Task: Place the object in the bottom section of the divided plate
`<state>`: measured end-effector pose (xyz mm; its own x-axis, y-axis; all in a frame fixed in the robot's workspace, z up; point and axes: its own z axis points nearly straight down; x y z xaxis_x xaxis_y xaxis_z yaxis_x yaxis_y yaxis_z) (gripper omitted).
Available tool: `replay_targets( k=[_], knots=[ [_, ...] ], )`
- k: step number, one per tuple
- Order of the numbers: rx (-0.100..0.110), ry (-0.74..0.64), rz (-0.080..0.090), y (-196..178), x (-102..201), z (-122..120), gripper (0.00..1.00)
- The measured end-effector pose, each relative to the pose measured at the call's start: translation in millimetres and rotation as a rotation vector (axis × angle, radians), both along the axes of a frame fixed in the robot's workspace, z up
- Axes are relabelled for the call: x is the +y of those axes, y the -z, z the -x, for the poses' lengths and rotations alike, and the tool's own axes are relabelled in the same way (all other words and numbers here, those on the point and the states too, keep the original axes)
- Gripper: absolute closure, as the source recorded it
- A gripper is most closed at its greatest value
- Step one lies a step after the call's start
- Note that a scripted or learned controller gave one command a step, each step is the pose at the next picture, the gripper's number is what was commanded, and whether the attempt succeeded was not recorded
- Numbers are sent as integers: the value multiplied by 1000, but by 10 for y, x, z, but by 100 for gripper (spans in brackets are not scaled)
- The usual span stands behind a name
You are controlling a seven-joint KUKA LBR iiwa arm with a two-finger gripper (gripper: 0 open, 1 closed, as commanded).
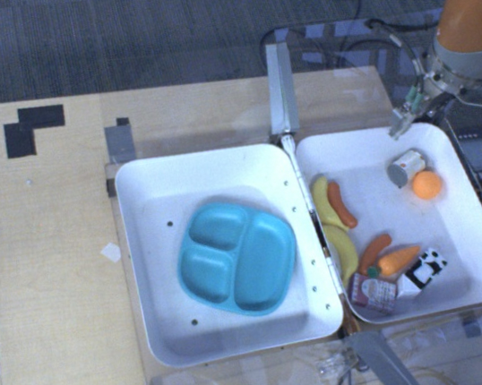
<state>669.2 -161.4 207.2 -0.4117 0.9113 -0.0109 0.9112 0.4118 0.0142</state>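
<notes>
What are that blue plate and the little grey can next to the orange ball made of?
The blue divided plate looks like moulded plastic: even colour, soft sheen, rounded ridges between its sections. The grey can seems to be metal, judging by its dull silvery surface, though painted plastic is possible. The orange ball beside it looks smooth and matte.

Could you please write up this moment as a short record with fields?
left bin: holds the blue divided plate, nothing on it
right bin: banana, sausage, carrot, orange ball, grey can, black-and-white toy, packet
gripper: over the right bin's far edge, holding nothing visible
task: not yet done
</notes>
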Motion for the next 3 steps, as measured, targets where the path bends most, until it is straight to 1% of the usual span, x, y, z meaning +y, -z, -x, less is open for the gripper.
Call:
replay_targets(
  k=[1,2,3],
  knots=[
    [6,59,-3,1184,272,-27,100],
    [-2,54,-2,1051,285,-53,100],
    [13,50,-8,1075,327,-29,0]
  ],
)
